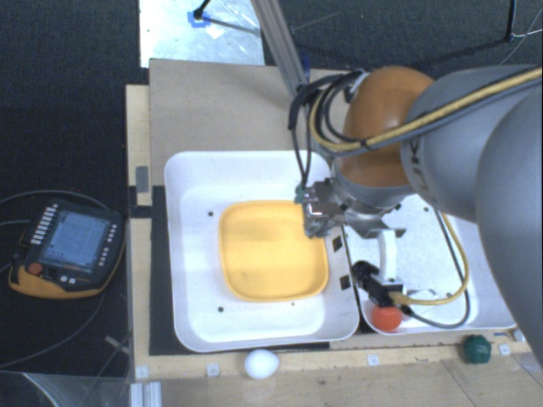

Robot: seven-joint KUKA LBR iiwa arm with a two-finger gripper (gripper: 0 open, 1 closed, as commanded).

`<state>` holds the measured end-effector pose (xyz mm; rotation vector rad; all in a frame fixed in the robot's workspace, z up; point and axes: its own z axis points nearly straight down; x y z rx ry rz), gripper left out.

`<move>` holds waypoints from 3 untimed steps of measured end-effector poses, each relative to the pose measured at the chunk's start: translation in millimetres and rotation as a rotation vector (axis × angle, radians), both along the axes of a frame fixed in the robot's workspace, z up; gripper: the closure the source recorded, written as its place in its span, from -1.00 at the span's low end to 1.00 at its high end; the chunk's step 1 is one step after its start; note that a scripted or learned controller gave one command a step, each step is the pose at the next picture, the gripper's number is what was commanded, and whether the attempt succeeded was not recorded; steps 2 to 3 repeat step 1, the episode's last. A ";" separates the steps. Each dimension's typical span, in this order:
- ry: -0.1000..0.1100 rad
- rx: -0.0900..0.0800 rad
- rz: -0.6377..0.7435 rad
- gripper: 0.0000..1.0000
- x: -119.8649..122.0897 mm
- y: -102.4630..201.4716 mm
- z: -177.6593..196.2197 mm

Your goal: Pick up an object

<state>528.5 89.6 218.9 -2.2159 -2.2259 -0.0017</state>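
Note:
A shallow yellow plate (271, 251) lies flat in the left bin (191, 227). My gripper (316, 214) hangs over the plate's upper right edge, close to the wall shared by the two bins. A small red ball (388, 319) rests at the near left corner of the right bin (441, 316). The grey arm and its orange band cover most of the right bin.
A white egg-shaped thing (261, 364) lies on the bench just in front of the left bin. A small dark green thing (476, 349) sits on the bench at the front right. A teach pendant (66, 253) lies on the floor at the left.

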 end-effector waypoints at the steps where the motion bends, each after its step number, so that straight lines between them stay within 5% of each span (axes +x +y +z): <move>1: 0.000 -0.001 -0.004 -1.00 0.3 -2.2 0.0; 3: 0.000 -0.001 -0.004 -1.00 0.3 -2.2 0.0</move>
